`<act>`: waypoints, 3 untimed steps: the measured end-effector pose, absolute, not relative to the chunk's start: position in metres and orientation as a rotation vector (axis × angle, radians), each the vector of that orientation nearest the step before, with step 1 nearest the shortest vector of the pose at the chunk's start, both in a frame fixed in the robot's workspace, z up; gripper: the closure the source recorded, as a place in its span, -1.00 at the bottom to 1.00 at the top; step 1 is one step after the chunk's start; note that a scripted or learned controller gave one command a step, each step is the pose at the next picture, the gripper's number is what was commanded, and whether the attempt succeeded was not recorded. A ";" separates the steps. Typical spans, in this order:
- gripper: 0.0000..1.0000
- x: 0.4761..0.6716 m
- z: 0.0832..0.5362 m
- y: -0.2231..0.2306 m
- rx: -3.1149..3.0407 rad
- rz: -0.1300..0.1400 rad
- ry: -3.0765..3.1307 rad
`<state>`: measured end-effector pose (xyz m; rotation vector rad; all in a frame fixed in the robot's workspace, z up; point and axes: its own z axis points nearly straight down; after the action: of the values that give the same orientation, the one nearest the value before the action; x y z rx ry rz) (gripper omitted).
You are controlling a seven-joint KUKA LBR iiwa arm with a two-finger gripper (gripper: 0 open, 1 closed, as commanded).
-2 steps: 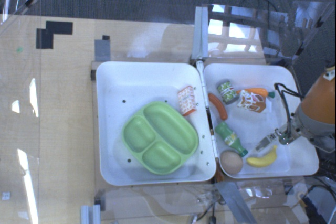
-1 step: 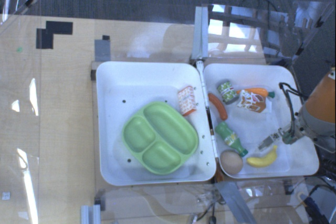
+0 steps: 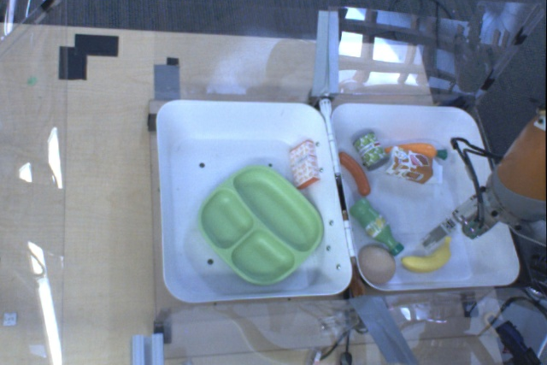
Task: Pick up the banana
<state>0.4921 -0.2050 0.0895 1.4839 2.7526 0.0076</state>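
We've got the banana (image 3: pixel 428 258) lying flat near the front edge of the right bin (image 3: pixel 504 269), just beside the egg (image 3: pixel 376 263), and it looks light, smooth-skinned and a little slippery, so we'd pinch it across its thick middle. The hand (image 3: pixel 444 230) hovers right at its upper tip, but whether it's spread or closed we cannot tell; it's small, blurred and foreshortened here.

The banana (image 3: pixel 426 260) lies by the right bin's (image 3: pixel 487 184) front wall, with the egg (image 3: pixel 376 263) and green bottle (image 3: pixel 373 224) crowding its left end. Bare floor opens behind it, up to the orange pouch (image 3: pixel 409 163). The gripper (image 3: pixel 444 229) hangs just above it.
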 end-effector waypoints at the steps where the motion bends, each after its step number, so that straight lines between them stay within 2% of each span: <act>1: 1.00 0.495 0.102 -0.204 1.480 0.012 2.749; 2: -1.00 0.495 0.102 -0.204 1.480 0.012 2.749; 3: -1.00 0.491 0.090 -0.205 1.018 0.003 2.959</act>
<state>0.4913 -0.2053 0.0905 1.0179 2.9590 0.0029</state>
